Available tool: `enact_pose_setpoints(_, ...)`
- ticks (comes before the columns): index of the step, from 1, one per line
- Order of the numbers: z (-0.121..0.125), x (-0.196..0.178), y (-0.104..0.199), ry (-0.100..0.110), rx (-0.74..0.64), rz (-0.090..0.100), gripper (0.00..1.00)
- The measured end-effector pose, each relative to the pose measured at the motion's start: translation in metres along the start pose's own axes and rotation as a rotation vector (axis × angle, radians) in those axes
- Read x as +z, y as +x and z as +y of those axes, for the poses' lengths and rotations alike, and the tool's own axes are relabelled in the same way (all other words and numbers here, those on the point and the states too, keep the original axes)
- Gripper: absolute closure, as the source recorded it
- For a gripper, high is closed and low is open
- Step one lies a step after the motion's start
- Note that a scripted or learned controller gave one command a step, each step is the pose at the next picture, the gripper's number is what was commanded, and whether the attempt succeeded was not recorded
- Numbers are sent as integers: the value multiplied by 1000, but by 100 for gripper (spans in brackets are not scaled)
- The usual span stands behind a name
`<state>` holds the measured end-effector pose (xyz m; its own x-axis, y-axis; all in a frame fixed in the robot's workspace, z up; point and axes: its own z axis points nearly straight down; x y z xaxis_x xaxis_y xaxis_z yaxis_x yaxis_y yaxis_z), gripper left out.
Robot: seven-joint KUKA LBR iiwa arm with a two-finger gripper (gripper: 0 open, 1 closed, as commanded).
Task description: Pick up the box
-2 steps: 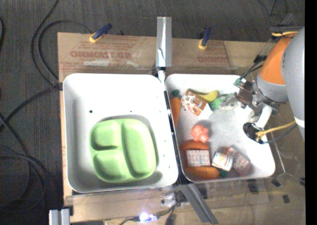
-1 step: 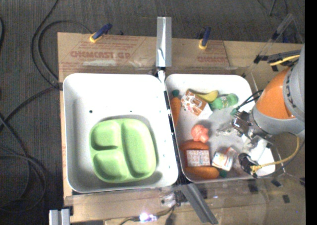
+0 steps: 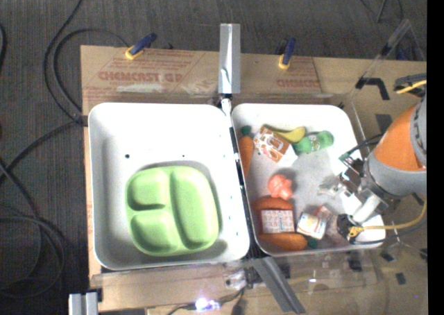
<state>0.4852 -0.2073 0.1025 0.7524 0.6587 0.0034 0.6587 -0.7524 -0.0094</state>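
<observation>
The grey arm (image 3: 399,175) with its orange band comes in from the right and bends down low over the right side of the right bin (image 3: 291,108). The gripper (image 3: 347,183) at its tip points in toward the toys, just over the bin's bare white floor. I cannot tell if the gripper is spread apart or closed together, and nothing can be seen held in it. The closest thing to it is a small box (image 3: 312,223), pale yellow and white, lying tilted just beside and below the gripper. A bit further out from the gripper is a red and white box (image 3: 277,220), which rests on a brown sausage toy (image 3: 272,204), with an orange carrot (image 3: 282,241) touching its lower side. Past that, on the gripper's far side, sits a pink lumpy toy (image 3: 280,185). Up and away from the gripper are a green toy (image 3: 316,142), a yellow banana (image 3: 293,133) and an orange and white carton (image 3: 270,146), all close together. A second carrot (image 3: 245,157) lies along the bin wall across from the gripper. Well apart from the gripper, in the left bin (image 3: 111,133), lies a green plate (image 3: 172,209) with three parts.
</observation>
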Motion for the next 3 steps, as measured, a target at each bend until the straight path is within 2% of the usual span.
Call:
enact_pose_setpoints(1, -73, 13, 67, -25, -105, -2, 0)
enact_pose_setpoints(2, -1, 6, 103, -8, -35, -11, 0)
enact_pose_setpoints(3, 27, -77, 138, -10, 156, -10, 0)
